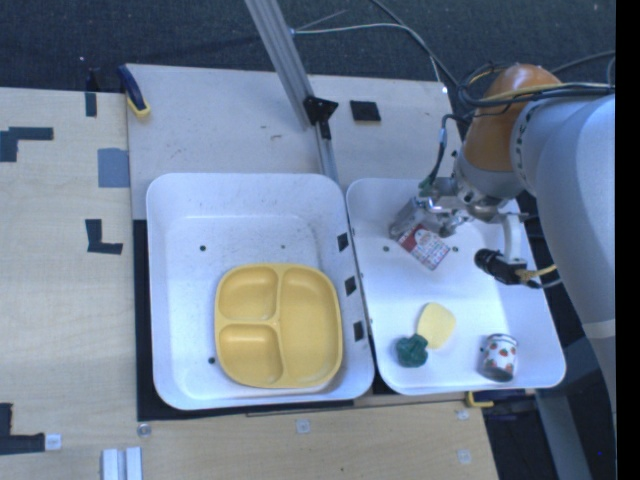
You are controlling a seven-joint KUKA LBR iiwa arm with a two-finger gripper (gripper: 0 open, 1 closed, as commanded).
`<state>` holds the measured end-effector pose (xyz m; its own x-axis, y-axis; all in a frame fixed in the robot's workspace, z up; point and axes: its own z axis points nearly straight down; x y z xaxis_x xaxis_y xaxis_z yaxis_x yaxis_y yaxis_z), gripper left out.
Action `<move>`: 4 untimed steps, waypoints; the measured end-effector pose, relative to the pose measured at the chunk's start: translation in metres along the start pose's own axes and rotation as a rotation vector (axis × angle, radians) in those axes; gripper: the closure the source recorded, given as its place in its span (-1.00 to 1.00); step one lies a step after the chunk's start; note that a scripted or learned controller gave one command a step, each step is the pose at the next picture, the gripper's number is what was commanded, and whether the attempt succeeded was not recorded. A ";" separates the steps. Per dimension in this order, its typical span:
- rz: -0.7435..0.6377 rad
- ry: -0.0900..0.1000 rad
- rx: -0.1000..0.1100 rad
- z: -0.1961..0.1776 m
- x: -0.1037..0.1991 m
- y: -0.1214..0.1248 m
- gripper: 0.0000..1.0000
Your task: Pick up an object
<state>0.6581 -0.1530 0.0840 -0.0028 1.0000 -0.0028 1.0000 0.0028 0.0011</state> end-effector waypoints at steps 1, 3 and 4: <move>-0.001 -0.002 -0.003 -0.013 0.000 0.001 1.00; 0.001 0.001 -0.005 -0.122 0.005 0.001 1.00; 0.001 0.003 0.000 -0.138 0.006 0.002 1.00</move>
<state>0.6595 -0.1466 0.2223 -0.0019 1.0000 0.0002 1.0000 0.0019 0.0014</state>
